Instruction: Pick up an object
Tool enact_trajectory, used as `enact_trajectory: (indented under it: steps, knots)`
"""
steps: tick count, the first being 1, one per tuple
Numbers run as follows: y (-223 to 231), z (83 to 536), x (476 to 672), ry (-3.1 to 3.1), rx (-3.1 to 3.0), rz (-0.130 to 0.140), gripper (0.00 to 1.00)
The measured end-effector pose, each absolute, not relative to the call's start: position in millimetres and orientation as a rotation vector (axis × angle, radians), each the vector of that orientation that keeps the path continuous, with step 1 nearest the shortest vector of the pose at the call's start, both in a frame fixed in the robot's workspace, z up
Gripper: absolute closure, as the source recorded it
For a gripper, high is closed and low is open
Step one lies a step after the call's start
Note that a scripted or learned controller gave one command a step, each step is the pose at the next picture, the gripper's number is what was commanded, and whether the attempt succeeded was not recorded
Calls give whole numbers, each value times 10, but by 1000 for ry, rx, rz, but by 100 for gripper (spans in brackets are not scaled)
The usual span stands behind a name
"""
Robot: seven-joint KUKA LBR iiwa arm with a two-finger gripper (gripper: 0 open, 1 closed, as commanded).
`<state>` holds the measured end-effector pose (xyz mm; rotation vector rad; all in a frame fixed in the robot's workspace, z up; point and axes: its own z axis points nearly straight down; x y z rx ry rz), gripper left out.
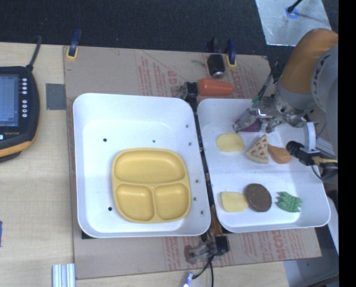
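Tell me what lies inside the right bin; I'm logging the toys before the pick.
In the right bin: two pale yellow pieces, pizza slice, orange piece, brown disc, green piece. The claw covers the back corner.

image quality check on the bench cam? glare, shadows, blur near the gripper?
Camera view: lighting even and soft, shadows faint; white bins bright but their rims and small holes stay readable; yellow tray sharp with mild sheen. Gripper area is soft and cluttered, fingers hard to resolve. Pizza slice and brown disc slightly fuzzy but distinct.
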<state>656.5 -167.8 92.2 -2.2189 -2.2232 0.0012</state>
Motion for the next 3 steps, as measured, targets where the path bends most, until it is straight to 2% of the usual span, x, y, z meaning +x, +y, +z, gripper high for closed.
enact_trajectory:
  steps: [2, 3]
  knots:
    - [-1531, 956, 6562, -2224, -2216, 2, 0]
    - [-1725, 922, 6565, -2224, -2219, 1, 0]
